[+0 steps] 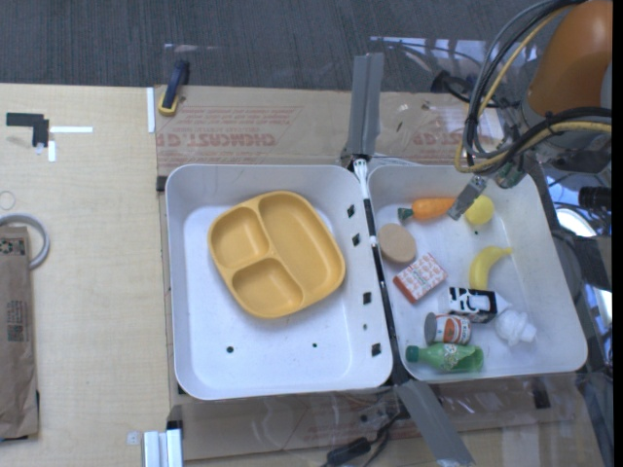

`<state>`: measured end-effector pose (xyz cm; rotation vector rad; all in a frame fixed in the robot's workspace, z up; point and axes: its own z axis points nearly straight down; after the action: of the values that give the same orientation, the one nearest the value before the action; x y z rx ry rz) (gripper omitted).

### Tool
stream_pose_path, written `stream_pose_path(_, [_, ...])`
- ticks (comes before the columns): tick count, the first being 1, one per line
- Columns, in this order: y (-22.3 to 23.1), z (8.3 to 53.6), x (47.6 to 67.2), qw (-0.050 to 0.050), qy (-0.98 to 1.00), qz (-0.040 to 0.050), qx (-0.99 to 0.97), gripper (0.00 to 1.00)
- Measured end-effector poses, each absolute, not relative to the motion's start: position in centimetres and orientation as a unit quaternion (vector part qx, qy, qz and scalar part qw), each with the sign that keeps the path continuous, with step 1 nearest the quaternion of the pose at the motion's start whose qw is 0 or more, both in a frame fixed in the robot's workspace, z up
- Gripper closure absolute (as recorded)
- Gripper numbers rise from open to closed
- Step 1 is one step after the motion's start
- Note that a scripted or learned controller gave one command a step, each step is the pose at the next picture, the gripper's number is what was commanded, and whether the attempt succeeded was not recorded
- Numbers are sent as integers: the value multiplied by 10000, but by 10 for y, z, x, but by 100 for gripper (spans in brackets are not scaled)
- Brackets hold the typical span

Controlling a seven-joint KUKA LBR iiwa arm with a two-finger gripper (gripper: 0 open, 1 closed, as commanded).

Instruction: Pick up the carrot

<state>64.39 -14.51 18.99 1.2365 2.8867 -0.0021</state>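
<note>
You had the grey two-finger gripper (465, 202) at the small orange carrot's (432, 207) right end; grip state unreadable, right white bin (545, 290).

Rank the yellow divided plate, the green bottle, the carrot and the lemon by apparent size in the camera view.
1. yellow divided plate
2. green bottle
3. carrot
4. lemon, partly hidden behind the gripper, so its rank is unsure.

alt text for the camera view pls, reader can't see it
A grey robot arm reaches from the right, its gripper at the right tip of an orange carrot near the back of the right white bin, which also holds a banana, a green bottle and other small items. The left bin holds a yellow divided plate.
</note>
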Motion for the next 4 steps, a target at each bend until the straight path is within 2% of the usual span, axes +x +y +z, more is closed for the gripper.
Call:
stream_pose_path(1, [-166, 225, 655, 8, 9275, -5, 3737, 0])
stream_pose_path(2, [-160, 190, 651, -5, 9316, -8, 3634, 0])
stream_pose_path(3, [-134, 193, 654, 1, 9565, -4, 2916, 0])
stream_pose_path(4, [-124, 170, 645, 0, 9726, -3, 2324, 0])
